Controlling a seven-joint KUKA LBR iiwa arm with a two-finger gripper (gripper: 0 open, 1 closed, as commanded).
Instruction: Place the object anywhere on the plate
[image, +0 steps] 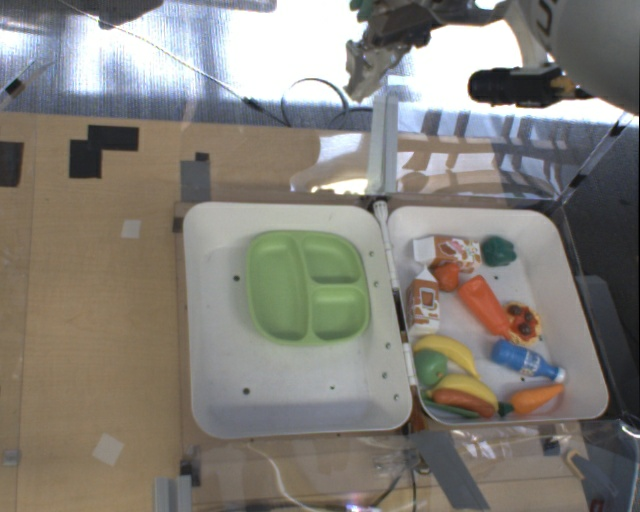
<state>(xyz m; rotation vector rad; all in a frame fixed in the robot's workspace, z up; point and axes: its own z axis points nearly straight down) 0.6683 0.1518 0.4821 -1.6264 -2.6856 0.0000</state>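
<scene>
- A light wooden bench (90, 330) is seen, marked with black square patches at its upper left.
- Two shallow white bins are set on it, touching side by side: the left bin (215, 400) and the right bin (570, 300).
- Small pale squares of tape (108, 449) are stuck to the bench left of the bins.
- A white cable (275, 480) is laid along the near edge.

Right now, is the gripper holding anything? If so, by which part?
Nothing visible in the gripper; it's raised above the bench, behind the bins. The toys lie in the right bin; the green plate sits bare.
</scene>
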